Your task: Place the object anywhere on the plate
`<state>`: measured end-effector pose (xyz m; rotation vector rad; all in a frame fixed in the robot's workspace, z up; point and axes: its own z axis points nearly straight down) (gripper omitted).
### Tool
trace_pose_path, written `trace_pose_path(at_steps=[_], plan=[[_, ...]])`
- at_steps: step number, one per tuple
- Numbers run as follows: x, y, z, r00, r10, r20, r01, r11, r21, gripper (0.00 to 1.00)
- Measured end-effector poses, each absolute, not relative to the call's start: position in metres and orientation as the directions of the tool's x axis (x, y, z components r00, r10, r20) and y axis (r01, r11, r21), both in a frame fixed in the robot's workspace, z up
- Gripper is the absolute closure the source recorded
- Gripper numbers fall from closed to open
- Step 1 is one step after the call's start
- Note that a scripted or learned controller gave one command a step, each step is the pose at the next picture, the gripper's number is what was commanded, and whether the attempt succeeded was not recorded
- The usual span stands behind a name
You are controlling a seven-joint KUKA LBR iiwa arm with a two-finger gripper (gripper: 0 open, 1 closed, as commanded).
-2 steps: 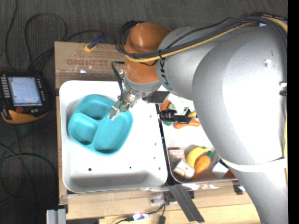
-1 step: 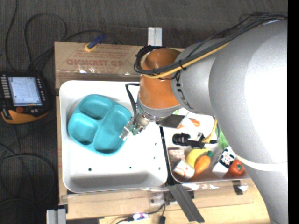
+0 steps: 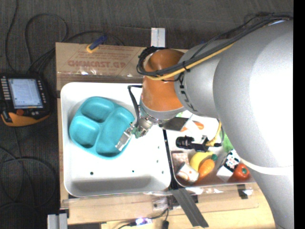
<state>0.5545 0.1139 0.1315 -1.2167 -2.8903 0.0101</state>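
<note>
Camera view has the claw (image 3: 126,138) low over the right-hand rim of the teal plate (image 3: 95,123), which lies in the bin on the view's left (image 3: 95,185); the plate's three wells are bare. Whether the claw is spread, pressed together or pinching something I cannot tell — it is small and glinting, and a speck of green (image 3: 139,131) right at its root may be the object or may be part of the tool. Other likely pieces, a yellow fruit (image 3: 197,160), an orange piece (image 3: 206,168) and a red piece (image 3: 241,171), sit crowded in the right-hand bin (image 3: 205,187), partly under the arm (image 3: 248,94).

Judging by the pose, the step in hand is the release onto the plate. To do it well, the claw wants to sit further inward, toward the plate's middle and off the rim, so a dropped thing lands in a well and not on the bin floor. Go close above the surface, let go without dragging, then lift straight up — nothing should roll off or tip the plate's edge.
</note>
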Motion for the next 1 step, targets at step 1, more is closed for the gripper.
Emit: trace_pose_path(at_steps=[1], plan=[[0.5229, 0.0989, 0.1796, -0.832, 0.555, 0.004, 0.555, 0.832, -0.006, 0.00]])
